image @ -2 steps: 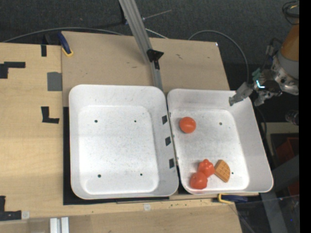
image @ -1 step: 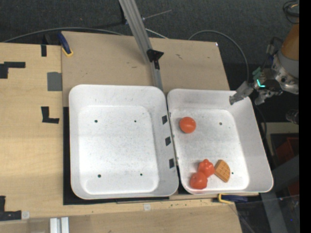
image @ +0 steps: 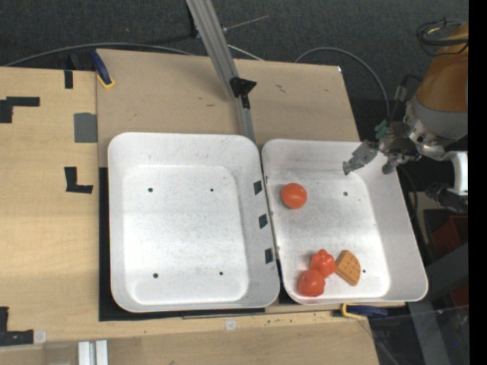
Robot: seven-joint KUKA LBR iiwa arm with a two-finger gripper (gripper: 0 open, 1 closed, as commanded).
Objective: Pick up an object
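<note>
In the right bin (image: 396, 226) lie an orange-red ball (image: 294, 196) near the upper left, a red pepper-like piece (image: 323, 262), a red round piece (image: 310, 283) just below it, and a tan waffle-like biscuit (image: 348, 267) at the front. My gripper (image: 372, 160) hangs over the bin's upper right corner, well away from all of them. Its two grey fingers stand spread apart with nothing between them.
The left bin (image: 122, 204) lies beside the right one, with black clips along the shared edge. A slanted metal pole (image: 217, 44) rises behind the bins. Cables run across the dark floor at the back.
</note>
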